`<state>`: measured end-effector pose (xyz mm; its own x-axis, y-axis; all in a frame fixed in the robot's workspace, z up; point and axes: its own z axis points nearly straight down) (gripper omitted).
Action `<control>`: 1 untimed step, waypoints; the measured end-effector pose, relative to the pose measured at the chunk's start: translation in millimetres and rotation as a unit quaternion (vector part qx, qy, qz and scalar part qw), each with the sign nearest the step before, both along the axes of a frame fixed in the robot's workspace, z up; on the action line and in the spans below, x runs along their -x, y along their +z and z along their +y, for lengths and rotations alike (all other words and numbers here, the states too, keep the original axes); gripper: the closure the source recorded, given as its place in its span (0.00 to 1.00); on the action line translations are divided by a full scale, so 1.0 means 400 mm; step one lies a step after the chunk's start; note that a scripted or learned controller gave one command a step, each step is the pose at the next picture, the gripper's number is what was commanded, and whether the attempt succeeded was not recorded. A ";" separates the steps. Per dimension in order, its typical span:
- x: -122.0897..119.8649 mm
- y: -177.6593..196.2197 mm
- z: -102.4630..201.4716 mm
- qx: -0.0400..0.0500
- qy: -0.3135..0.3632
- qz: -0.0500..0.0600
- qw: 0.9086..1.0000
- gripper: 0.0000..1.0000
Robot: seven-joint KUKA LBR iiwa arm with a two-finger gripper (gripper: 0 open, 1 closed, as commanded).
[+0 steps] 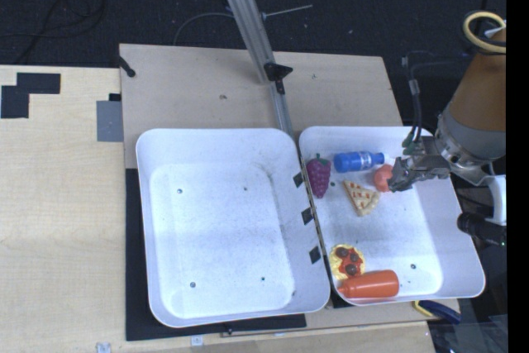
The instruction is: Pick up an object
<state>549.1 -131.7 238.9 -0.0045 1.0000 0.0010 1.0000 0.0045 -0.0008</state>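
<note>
The right bin (430, 248) holds a blue bottle (358, 161) lying on its side, a purple grape bunch (318, 174), a pizza slice (361, 197), a small red-orange object (382, 177), a yellow toy with red spots (346, 259) and a red-orange sausage (369, 284). My gripper (402, 177) hangs over the upper right part of that bin, just right of the small red-orange object and touching or nearly touching it. The dark fingers point left and down.
The left bin (219, 223) sits beside the right one, with black clips on the shared wall. A metal extrusion bar (252, 16) slants across the bench behind the bins. The arm's orange band (483, 91) rises at the right edge.
</note>
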 end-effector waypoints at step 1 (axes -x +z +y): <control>-0.065 -0.002 0.130 0.000 0.000 0.000 1.000 1.00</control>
